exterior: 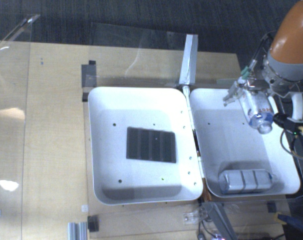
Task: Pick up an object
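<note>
We are seeing a dark ribbed pad [151, 144] lying flat mid-frame in the left bin [101, 109]; lower right, a grey block [245, 180] is resting against the right bin's [211, 114] near wall; above it the gripper [257, 115] is holding a clear bottle [256, 111] lifted between its fingers.

A pale wooden table [46, 149] carries two shallow white bins set side by side and touching, the left bin [98, 134] larger in view than the right bin [211, 109]. A clear plastic sheet [11, 84] lies over the table's left part, and small black brackets [90, 74] sit at the left bin's corners.
</note>
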### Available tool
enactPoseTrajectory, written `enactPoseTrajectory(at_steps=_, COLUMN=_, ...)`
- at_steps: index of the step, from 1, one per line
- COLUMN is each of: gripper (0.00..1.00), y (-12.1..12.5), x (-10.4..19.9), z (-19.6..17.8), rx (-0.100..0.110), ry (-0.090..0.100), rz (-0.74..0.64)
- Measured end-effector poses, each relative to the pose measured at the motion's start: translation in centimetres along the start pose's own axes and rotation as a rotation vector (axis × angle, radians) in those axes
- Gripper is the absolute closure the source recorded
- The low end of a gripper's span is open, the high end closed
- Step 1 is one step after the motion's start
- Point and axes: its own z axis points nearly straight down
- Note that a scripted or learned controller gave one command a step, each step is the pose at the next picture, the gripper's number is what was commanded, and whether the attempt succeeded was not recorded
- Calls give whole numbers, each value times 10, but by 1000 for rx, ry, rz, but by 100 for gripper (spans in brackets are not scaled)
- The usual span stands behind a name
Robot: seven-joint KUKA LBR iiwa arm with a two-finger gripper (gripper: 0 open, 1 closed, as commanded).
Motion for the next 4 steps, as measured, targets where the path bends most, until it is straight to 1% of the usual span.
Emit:
enactPoseTrajectory(at_steps=1, gripper=0, y=-46, x=-45, z=10, rx=-1, ry=-1, rz=-49)
enactPoseTrajectory(at_steps=2, gripper=0, y=-33, x=-89, z=44, rx=-2, ry=-1, rz=-218)
enactPoseTrajectory(at_steps=3, gripper=0, y=-111, x=-98, z=150, rx=-2, ry=-1, rz=-121)
enactPoseTrajectory(at_steps=4, gripper=0, y=-77, x=-99, z=164, rx=-13, ry=-5, rz=-160)
